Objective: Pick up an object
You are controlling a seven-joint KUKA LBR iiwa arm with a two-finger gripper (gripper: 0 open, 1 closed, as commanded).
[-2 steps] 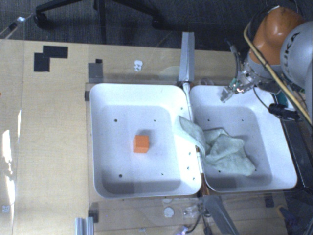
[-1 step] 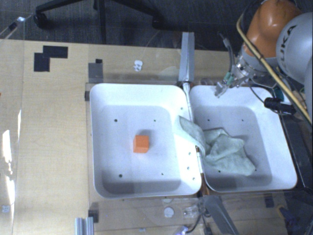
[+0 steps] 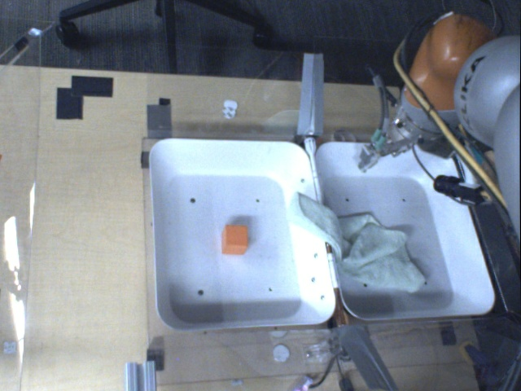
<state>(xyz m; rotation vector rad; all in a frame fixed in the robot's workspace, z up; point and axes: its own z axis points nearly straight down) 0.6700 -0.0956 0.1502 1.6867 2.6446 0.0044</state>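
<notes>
Resting flat near the middle of the left bin (image 3: 175,177): one orange block (image 3: 235,239), clear of the walls. Right bin (image 3: 464,226): one pale cloth (image 3: 370,251), crumpled, one corner draped over the shared rim into the left bin. Pincer (image 3: 376,149): above the right bin's far edge, apparently carrying nothing; its opening cannot be told at this size.

You have open floor all around the small orange cube (image 3: 235,239) in the left shallow white bin (image 3: 175,186). A crumpled pale grey-green cloth (image 3: 370,252) drapes over the divider between the bins and covers much of the right white bin (image 3: 456,218), leaving its far end bare.
</notes>
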